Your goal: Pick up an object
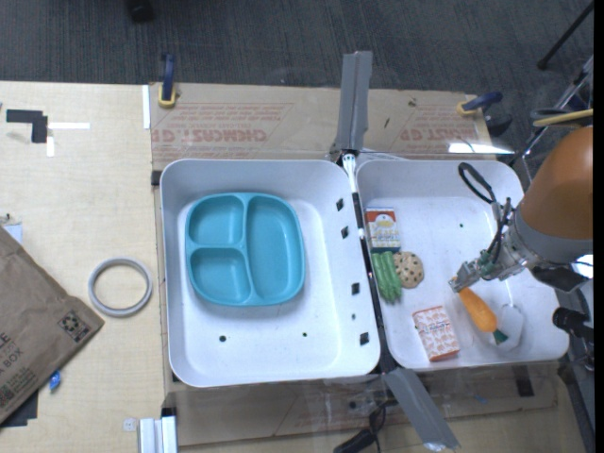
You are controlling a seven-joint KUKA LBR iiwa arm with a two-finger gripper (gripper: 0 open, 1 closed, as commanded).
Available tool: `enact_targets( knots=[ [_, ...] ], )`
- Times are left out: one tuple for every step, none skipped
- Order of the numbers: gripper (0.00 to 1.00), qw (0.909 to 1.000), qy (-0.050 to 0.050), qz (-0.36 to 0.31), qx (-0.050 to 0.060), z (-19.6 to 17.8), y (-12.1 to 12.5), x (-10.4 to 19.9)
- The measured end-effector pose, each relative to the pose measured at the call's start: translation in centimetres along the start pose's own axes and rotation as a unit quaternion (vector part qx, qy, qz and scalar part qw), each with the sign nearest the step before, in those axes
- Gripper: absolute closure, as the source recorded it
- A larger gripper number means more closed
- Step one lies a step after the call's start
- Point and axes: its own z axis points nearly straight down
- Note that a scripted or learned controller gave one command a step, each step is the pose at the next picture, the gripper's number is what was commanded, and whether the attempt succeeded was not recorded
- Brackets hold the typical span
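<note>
The right bin (444, 192) holds several small objects. A red, white and green carton (382, 229) lies near its left wall, with green beans (387, 277) and a round cookie (409, 269) just below it. A red-orange snack box (436, 333) lies near the front edge. An orange carrot (478, 310) lies at the right, next to a pale, clear object (511, 328). My gripper (479, 272) hangs low just above the carrot's upper end. I see nothing held in it. The arm's orange band (566, 187) sits over the bin's right edge.
The left bin (189, 347) holds a teal divided plate (245, 250). A ridge with black clips (359, 253) separates the two bins. Left of the bins, a tape roll (120, 285) and a cardboard box (28, 328) lie on the bench.
</note>
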Motion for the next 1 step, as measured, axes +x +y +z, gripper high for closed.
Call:
enact_targets(
  knots=[
    [1.00,0.9966,0.000,0.083,0.001,-8.13,3.34,4.21]
  ],
)
